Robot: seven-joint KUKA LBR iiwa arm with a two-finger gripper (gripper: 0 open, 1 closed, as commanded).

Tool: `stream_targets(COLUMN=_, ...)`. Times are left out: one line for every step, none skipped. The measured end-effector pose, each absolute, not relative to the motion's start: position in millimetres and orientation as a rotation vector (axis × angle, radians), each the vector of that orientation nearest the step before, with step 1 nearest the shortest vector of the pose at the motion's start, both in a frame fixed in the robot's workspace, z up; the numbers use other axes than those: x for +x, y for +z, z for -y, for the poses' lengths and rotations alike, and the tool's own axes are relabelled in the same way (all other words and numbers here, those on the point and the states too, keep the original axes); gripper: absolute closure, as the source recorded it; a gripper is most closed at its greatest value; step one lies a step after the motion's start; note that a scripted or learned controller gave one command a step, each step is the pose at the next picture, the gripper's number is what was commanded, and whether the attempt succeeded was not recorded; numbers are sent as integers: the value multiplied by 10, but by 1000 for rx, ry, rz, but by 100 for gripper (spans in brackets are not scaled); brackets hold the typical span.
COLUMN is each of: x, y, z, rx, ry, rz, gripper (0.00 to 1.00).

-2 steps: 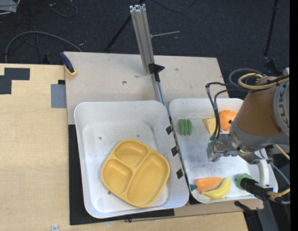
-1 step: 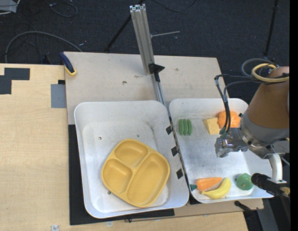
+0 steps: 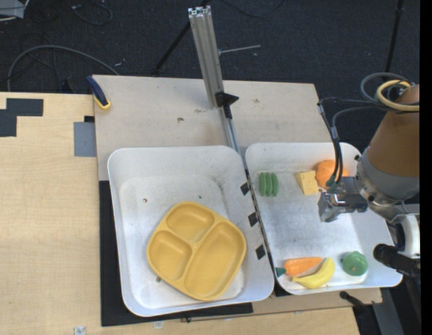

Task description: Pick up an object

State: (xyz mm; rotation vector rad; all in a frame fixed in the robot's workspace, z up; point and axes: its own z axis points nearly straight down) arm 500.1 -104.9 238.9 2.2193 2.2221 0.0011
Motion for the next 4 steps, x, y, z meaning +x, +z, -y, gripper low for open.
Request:
stream_targets(x=5066, y=2261, z=544, rx=2220, ry=-3, rz=-2229, gripper=100)
stream_targets(x=5141, y=2329, z=90, rx=2219, ry=-2, rz=-2228, gripper=100)
stream_targets(x=5210, y=2227, z=-481, rx=2219, ry=-3, rz=-2230, gripper=100)
stream_targets(x=5294, y=2159, z=-952, rx=2219, ry=-3, rz=-2229, gripper=100)
